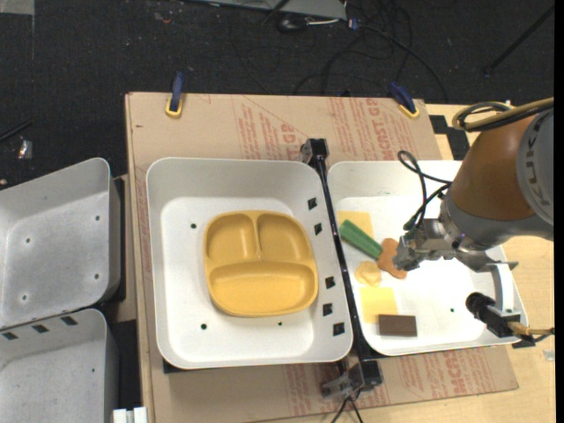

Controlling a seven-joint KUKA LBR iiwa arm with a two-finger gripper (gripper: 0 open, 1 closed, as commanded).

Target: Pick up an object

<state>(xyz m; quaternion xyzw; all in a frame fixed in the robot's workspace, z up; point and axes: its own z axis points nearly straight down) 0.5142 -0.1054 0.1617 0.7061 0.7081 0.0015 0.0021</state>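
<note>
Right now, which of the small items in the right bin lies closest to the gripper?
The orange piece, right at the gripper. The green block, yellow pieces and brown block lie farther away.

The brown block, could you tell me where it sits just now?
The brown block lies in the right bin, near its front edge, just below the yellow square.

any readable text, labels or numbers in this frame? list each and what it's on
Red print along the top of the cardboard sheet under the bins: upside down and faint, cannot be read reliably.
Red print on the cardboard's bottom right edge: also upside down, too blurred to read.
Dark lettering on the arm's orange band: cut off at the frame edge, unreadable.
No text on the yellow divided tray or the white bins.
</note>
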